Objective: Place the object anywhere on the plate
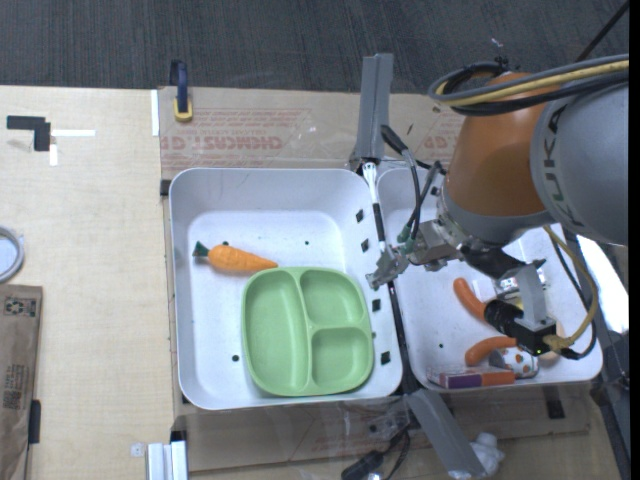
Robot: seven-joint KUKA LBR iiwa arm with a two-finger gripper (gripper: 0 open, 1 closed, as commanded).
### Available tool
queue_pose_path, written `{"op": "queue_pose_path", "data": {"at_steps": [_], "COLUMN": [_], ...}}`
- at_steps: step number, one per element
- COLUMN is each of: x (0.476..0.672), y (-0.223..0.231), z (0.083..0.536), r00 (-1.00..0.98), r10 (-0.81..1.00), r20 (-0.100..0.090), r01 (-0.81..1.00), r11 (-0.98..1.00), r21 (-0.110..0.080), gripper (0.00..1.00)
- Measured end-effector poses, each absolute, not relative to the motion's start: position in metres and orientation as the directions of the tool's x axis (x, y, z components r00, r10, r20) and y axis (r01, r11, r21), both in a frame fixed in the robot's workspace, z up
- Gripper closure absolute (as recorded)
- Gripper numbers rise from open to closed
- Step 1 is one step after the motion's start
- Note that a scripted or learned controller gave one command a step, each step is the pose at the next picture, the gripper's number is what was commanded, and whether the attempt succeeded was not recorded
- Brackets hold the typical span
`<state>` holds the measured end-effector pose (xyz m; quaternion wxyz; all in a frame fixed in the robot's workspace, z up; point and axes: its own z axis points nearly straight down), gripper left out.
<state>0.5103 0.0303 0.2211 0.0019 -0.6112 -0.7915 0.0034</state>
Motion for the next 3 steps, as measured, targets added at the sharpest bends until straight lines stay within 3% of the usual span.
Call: {"op": "queue_pose_path", "data": {"at_steps": [1,2,3], "x": [0.477,0.478,0.501], "y": [0.142,0.140,0.113], "z": [0.186,0.194,0.110], "r00": [-0.390,-0.387,-0.419], "r10": [0.921,0.922,0.908], "r20": [0.000,-0.002,-0.002], "r01": [0.921,0.922,0.908], "r11": [0.390,0.387,0.419], "r21": [-0.006,-0.010,0.002], "gripper": [0.00,1.00,1.00]}}
